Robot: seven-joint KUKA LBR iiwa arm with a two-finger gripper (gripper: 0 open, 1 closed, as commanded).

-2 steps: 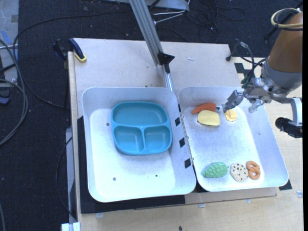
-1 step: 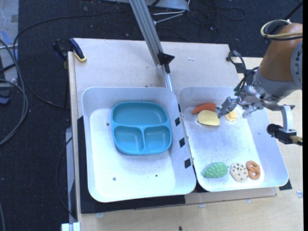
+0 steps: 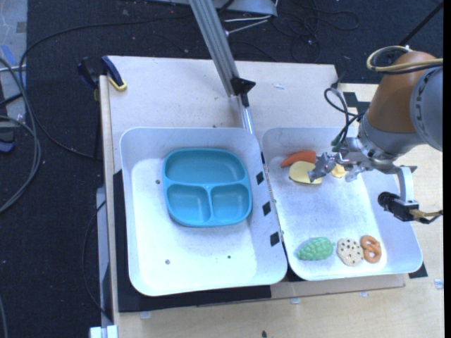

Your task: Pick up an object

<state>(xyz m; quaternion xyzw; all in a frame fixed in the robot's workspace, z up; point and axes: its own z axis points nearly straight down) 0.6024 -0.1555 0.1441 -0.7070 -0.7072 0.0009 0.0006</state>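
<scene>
Tool low in right bin, at yellow piece by carrot; grip state can't tell.

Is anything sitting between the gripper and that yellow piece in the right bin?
Nothing visible. The gripper sits right at the yellow piece, with the orange piece just behind it, not between them.

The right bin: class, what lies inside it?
Inside the right bin: a green piece, cookie, pretzel, orange piece and yellow piece. The gripper covers part of the yellow piece.
</scene>
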